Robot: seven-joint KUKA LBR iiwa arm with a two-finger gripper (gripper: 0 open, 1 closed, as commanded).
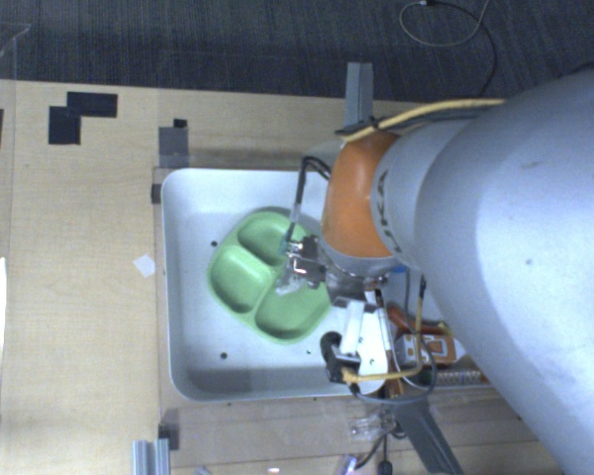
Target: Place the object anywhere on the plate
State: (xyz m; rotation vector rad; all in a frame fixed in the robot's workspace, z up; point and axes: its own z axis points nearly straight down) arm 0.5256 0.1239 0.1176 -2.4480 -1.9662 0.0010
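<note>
A green plate (247, 275) with three compartments lies in the left white bin (193, 364), toward its right side. My gripper (297, 263) hangs over the plate's right edge, where the compartments meet. Its tip is small and partly covered by the orange wrist band, and I cannot make out anything held in it. A small orange and white thing (431, 344) peeks out under the arm, right of the plate, mostly hidden.
The big grey arm (515, 265) covers the right bin and the right of the view. Bare bin floor lies left of and below the plate. Pale wooden bench (69, 295) stretches to the left, with black marks at its far edge.
</note>
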